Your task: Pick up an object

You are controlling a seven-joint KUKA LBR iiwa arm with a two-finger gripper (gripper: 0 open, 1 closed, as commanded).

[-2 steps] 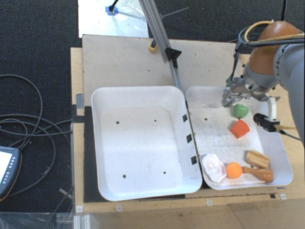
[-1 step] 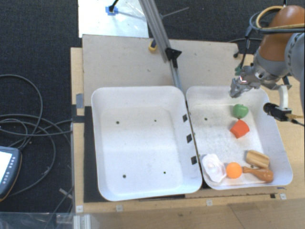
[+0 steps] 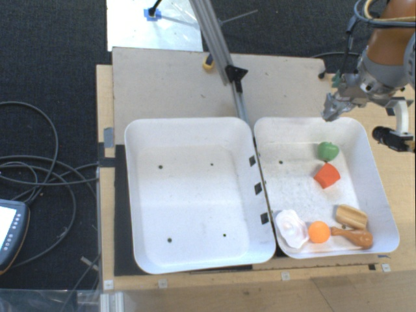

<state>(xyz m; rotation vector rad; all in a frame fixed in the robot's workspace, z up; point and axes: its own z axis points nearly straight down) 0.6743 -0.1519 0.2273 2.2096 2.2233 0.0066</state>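
In the right bin [image 3: 374, 174] lie a green round object [image 3: 328, 151], a red block [image 3: 327, 175], a tan wooden piece [image 3: 351, 217], a brown drumstick-shaped item [image 3: 354, 236], an orange ball [image 3: 318, 232] and a white crumpled object [image 3: 290, 228]. My gripper [image 3: 332, 111] hangs over the bin's far rim, up and slightly right of the green object, apart from everything. Nothing shows between its fingers.
The left bin [image 3: 140, 194] sits beside the right one, joined along a black-clipped edge. A slanted grey pole [image 3: 218, 38] crosses the back board. Cables and a tablet [image 3: 10, 233] lie off the bench at the left.
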